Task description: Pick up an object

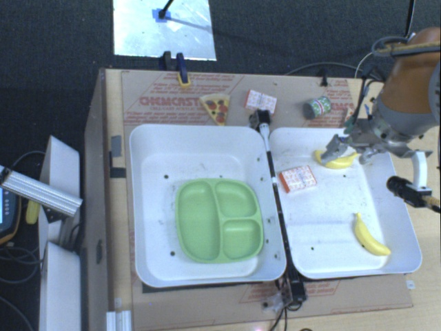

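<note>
My gripper (351,150) hangs over the back of the right bin (400,254), with its fingers spread open. Just below it lies a yellow banana (335,161), its right end tucked under the fingers; nothing is lifted between them. In front of that, a second banana (370,236) rests near the bin's front right. A small red and white box (298,178) sits near the bin's left wall. The grey arm with its orange band (412,81) comes in from the upper right.
A green divided plate (220,219) lies in the left bin (158,150). Behind the bins, on the cardboard, are a toy pizza slice (216,107), a small card (260,101) and a little can (318,106). A black fitting (412,190) sticks in over the right bin's edge.
</note>
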You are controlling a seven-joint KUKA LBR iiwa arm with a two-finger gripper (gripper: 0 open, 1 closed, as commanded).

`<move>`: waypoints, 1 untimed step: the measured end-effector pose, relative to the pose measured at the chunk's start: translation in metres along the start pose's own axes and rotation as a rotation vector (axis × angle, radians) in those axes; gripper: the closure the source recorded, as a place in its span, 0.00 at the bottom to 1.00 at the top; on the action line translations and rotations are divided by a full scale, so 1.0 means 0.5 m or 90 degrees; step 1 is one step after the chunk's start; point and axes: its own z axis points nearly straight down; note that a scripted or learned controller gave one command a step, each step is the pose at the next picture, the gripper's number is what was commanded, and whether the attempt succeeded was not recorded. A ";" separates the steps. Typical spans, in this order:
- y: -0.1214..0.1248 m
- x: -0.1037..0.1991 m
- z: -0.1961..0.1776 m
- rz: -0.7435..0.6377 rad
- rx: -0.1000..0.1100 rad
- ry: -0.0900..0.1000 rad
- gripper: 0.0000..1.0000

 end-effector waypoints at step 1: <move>-0.063 -0.102 0.253 0.001 0.000 -0.001 0.00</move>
